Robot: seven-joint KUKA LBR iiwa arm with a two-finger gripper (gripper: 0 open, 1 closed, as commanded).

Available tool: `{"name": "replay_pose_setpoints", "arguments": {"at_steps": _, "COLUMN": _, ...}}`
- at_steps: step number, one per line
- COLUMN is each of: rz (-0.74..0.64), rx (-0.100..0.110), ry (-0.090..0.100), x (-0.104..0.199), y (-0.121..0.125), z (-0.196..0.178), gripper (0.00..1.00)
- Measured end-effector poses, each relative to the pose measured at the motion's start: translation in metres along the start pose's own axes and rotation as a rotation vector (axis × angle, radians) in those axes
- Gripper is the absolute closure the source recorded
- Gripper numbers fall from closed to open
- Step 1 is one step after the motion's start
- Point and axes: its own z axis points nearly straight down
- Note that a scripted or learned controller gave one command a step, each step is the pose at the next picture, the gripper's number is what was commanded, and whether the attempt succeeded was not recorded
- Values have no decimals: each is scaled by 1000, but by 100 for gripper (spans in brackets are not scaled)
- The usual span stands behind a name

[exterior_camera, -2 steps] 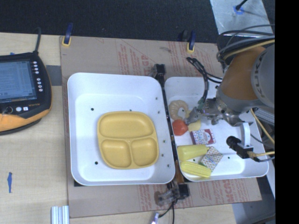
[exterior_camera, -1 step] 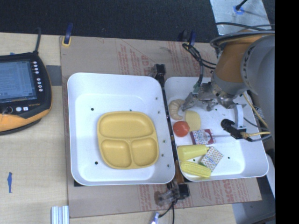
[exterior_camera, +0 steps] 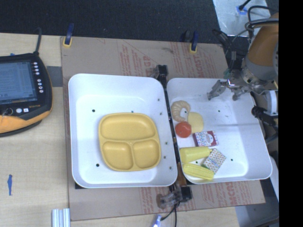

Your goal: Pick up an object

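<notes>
Pale wooden bench [exterior_camera: 33,164] under a sheet of brown cardboard [exterior_camera: 118,56], dark floor across the top of the frame. Two shallow white bins side by side on the cardboard.

Clustered along the left side of the right bin [exterior_camera: 246,141], the candidates for picking: a tan ring-shaped toy [exterior_camera: 180,110] uppermost, just below it a red ball [exterior_camera: 183,129] touching a pale yellow round piece [exterior_camera: 195,122]. Right of and slightly below the ball, a small red-and-white packet [exterior_camera: 205,138]. Lower still, a yellow block [exterior_camera: 194,153], then a yellow corn cob [exterior_camera: 198,171] at the bin's lower left corner, with a small checkered packet [exterior_camera: 215,160] leaning against both. None of these lifted; all resting on the bin floor.

Well apart from that cluster, up at the upper right of the same bin: gripper [exterior_camera: 226,91], fingers [exterior_camera: 214,91] spread apart with nothing between them, poised over bare white floor. Above and to the right, grey arm with its orange band [exterior_camera: 262,44], cables trailing toward the frame's right edge.

Filling much of the left bin [exterior_camera: 80,126]: a yellow divided plate [exterior_camera: 129,141], one long compartment on top and two smaller ones beneath.

Further out: a black clamp [exterior_camera: 162,71] at the top of the seam between the bins, another fitting at the bottom of it. Blue clips [exterior_camera: 69,34] on the cardboard's upper edge. At the far left of the frame, a tablet-like control pendant [exterior_camera: 21,91] with lit screen and orange underside, lying on the bench.
</notes>
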Motion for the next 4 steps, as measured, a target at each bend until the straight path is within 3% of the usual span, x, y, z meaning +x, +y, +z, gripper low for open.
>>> {"name": "replay_pose_setpoints", "arguments": {"at_steps": 1, "rz": -4, "rx": 4, "ry": 1, "x": 51, "y": -74, "z": 50, "gripper": 0}}
{"name": "replay_pose_setpoints", "arguments": {"at_steps": 2, "rz": -2, "rx": 1, "ry": 1, "x": 75, "y": -14, "z": 50, "gripper": 0}}
{"name": "replay_pose_setpoints", "arguments": {"at_steps": 3, "rz": -4, "rx": 4, "ry": 0, "x": 86, "y": -84, "z": 51, "gripper": 0}}
{"name": "replay_pose_setpoints", "arguments": {"at_steps": 4, "rz": -2, "rx": 2, "ry": 1, "x": 67, "y": -46, "z": 50, "gripper": 0}}
